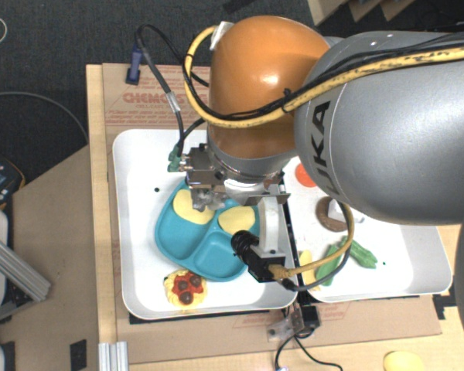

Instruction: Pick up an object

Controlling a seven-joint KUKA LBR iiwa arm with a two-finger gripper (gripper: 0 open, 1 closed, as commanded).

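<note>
A teal divided plate (187,242) lies in the left bin (135,207). Two pale yellow pieces (187,206) rest on it. My gripper (233,207) hangs right over the plate's upper right part, under the big orange wrist band. Its fingers are hidden by the wrist and mount. A small yellow pastry with red berries (185,287) lies in front of the plate, near the bin's front edge.
The right bin (417,273) holds an orange piece (304,175), a brown ring (330,214) and a green pod (363,254). A yellow cable loops from the gripper across the divider between the bins. The grey arm covers the right side.
</note>
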